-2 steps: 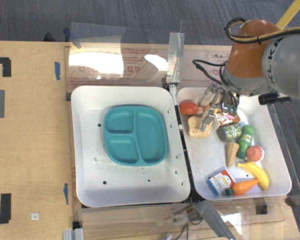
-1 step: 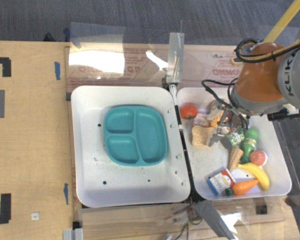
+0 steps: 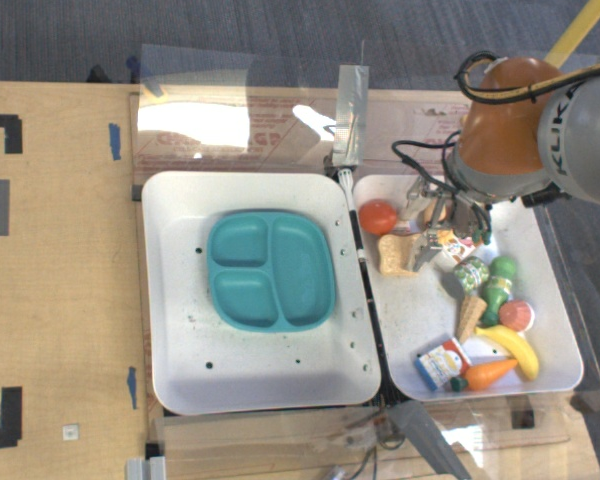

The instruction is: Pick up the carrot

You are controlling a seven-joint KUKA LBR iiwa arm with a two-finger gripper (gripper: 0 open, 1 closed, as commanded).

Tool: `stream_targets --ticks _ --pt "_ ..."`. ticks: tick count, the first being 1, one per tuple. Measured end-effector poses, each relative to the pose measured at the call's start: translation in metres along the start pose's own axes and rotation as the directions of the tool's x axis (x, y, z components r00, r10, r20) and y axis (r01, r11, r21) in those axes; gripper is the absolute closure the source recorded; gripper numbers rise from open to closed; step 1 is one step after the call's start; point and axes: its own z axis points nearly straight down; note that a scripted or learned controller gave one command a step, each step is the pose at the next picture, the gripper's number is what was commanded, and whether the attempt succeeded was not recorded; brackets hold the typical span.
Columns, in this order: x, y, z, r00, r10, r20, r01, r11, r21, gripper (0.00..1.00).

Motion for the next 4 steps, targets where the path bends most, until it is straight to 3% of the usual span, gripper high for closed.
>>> stream_targets --ticks 1,2,3,4 --pt "0.014 -0.012 0.014 0.879 0.477 -0.027 -0.477 0.879 0.011 0.00" --pt "0.101 0.044 -0.090 0.905 0.424 -0.027 -0.424 0.906 0.005 0.00" --pt "0.161 -0.020 -0.055 0.847 0.531 -0.035 -0.530 0.848 0.019 0.00" --pt "0.054 0.013 -0.085 0.837 0.547 -0.029 -0.547 0.837 0.014 0.00"
